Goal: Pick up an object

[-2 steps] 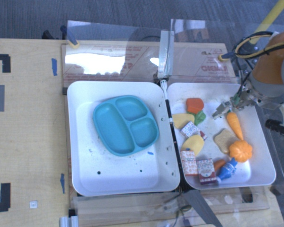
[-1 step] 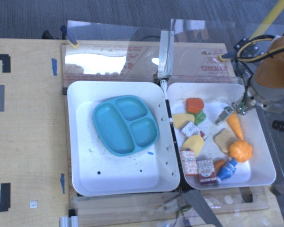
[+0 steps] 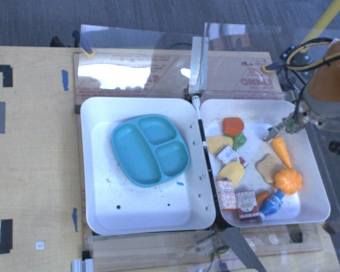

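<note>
- Wooden bench [image 3: 28, 169] carries two white bins; the left bin [image 3: 96, 208] holds a blue divided plate [image 3: 151, 149].
- Right bin [image 3: 317, 203] holds the toy food; red lettering on the clear panel behind is too blurred to read.
- Gripper [image 3: 282, 130] hangs just above the carrot [image 3: 281, 151], fingers seemingly parted and holding nothing; best to straddle its narrow width.

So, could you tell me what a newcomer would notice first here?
Probably the blue plate, alone in the left bin. Next, the heap of toy food in the right bin, with a carrot and an orange near the gripper at its far right.
</note>
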{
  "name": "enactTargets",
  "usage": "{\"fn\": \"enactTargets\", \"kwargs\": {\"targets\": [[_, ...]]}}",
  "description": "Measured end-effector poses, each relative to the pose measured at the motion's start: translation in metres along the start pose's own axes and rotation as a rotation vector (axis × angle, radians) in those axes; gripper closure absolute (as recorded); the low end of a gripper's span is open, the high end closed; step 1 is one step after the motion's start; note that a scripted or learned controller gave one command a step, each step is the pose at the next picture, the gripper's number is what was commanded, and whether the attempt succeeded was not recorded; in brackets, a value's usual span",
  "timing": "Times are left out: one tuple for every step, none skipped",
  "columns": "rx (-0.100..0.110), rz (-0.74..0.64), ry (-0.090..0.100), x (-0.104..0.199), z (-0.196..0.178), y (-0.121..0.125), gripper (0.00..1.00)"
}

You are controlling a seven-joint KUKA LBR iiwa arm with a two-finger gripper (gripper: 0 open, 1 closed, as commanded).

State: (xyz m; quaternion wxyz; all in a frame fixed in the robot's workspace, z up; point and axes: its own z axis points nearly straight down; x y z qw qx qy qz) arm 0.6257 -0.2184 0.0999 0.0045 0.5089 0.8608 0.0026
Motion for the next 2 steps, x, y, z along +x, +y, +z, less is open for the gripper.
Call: {"fn": "enactTargets", "kwargs": {"targets": [[0.006,0.162,0.003,0.043,0.014,0.072,1.00],[-0.005,0.310,0.002,0.149,-0.091,0.134,1.00]]}}
